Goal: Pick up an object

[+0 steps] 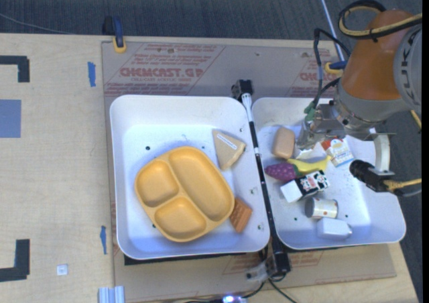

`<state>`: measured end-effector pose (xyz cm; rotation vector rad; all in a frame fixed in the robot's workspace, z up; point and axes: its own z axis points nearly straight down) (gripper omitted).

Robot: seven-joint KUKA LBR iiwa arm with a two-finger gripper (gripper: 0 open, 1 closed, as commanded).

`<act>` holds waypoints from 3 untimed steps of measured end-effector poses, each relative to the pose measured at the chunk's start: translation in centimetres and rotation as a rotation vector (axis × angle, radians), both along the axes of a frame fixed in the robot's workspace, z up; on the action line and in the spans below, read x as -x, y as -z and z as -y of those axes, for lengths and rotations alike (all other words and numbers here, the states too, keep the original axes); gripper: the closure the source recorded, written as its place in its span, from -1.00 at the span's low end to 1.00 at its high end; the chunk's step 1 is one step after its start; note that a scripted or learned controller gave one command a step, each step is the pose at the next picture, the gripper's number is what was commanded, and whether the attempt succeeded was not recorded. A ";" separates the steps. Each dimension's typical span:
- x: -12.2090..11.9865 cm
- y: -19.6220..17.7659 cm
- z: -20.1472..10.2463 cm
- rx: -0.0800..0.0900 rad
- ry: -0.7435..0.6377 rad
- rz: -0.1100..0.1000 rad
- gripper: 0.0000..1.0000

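Reaching in from right, arm (375,60) poised over right bin (375,228); hand (314,135) low among clutter near tan block (283,142) and banana (314,163). Hand state: cannot tell. Nothing seen held. Purple piece (281,172), black-and-white item (313,182), small cup (322,209), white block (333,228) lying nearby. Left bin (127,161) holds yellow divided tray (182,192), wedge (228,148), orange piece (240,214). Both bins on desk (53,181).

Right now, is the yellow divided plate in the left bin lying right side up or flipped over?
Right side up: the yellow divided plate shows its three hollow compartments facing the camera, lying flat on the left bin floor.
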<state>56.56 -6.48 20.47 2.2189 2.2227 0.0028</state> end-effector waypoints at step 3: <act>-1.4 2.0 -1.6 0.000 0.001 -0.001 1.00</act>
